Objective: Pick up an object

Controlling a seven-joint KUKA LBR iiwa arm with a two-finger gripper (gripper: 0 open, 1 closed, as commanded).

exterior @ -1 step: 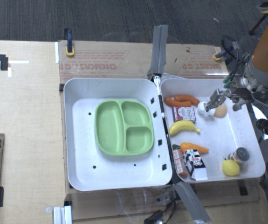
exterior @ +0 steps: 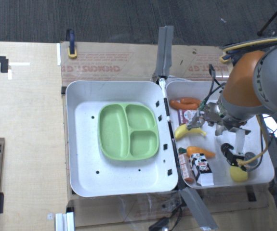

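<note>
Camera view shows a banana point(exterior: 189, 131) lying in the right bin point(exterior: 268, 172), near the wall between the two bins. The gripper point(exterior: 195, 123) is low over the banana's top end, touching it or almost touching it. I cannot tell if it is spread wide or pinched together, because the wrist hides it. So I cannot say the banana is held.

Around the banana are more toys. A carrot point(exterior: 185, 102) lies above it, and another carrot point(exterior: 201, 152) lies just below it. A small box point(exterior: 202, 168) sits near the bottom of the bin, and a lemon point(exterior: 239, 173) sits at the bottom right. The left bin point(exterior: 75, 167) holds a green plate point(exterior: 128, 131) with three parts.

I think the arm point(exterior: 246, 88) is at the grab step. Next it needs a good pinch on the banana's thin end, and then a straight lift up. The banana is round and smooth, so it might slip out or roll toward the carrot.
</note>
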